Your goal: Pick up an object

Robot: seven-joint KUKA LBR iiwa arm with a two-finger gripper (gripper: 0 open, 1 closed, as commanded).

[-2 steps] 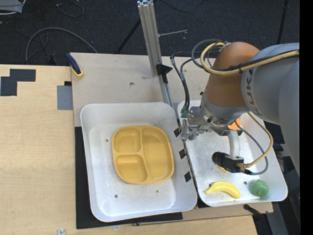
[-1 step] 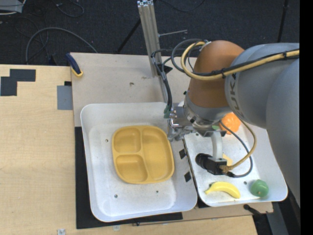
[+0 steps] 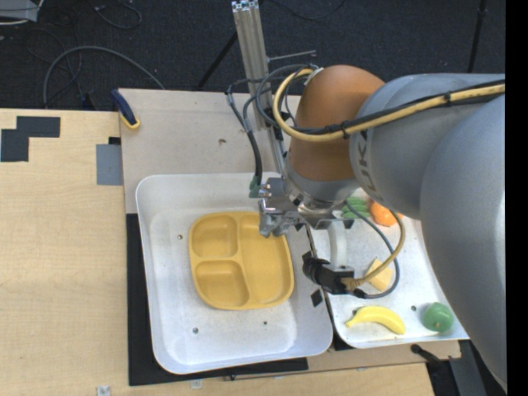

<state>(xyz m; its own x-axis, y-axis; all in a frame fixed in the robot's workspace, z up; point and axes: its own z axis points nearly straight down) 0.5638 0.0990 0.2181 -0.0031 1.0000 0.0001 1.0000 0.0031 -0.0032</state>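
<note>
Claw (image 3: 276, 219) is hovering at the yellow tray's (image 3: 241, 260) upper-right rim in the left bin (image 3: 165, 304), finger state untellable; descent should be centring on that rim before closing.

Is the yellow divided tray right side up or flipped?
Right side up: the yellow tray lies flat in the left bin, its three compartments facing the camera.

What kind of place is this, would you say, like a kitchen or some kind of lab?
Most likely a robotics lab or test bench, not a kitchen. A large grey arm reaches over two white bins, the food looks like toys, such as the banana, and loose cables lie on the dark floor behind.
</note>
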